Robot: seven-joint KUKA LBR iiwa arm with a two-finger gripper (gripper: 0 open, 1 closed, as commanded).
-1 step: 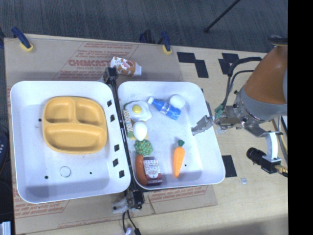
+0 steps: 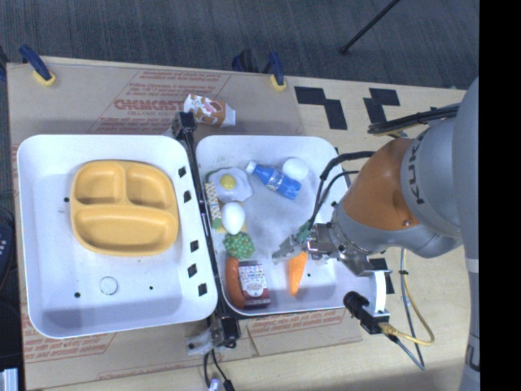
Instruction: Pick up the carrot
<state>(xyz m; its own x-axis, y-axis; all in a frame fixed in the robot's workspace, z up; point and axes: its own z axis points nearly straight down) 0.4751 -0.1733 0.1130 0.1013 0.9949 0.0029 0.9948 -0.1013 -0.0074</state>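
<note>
1. Cardboard-covered counter (image 2: 269, 116) bears two white bins.
2. Right bin (image 2: 326, 149): carrot (image 2: 296, 274) near the front wall, broccoli (image 2: 238, 244), egg (image 2: 233, 217), blue bottle (image 2: 275, 180), ketchup bottle (image 2: 247, 281).
3. Left bin (image 2: 32, 243): yellow tray (image 2: 124, 207).
4. Gripper (image 2: 303, 247) sits at the carrot's top; whether the jaws are wide or closed cannot be told.
5. Risk: the tapered carrot slips free or jams against the wall.

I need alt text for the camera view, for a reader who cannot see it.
A grey and orange robot arm's gripper sits at the top of a carrot in the right white bin, among other toy foods. The left bin holds a yellow divided tray.
</note>
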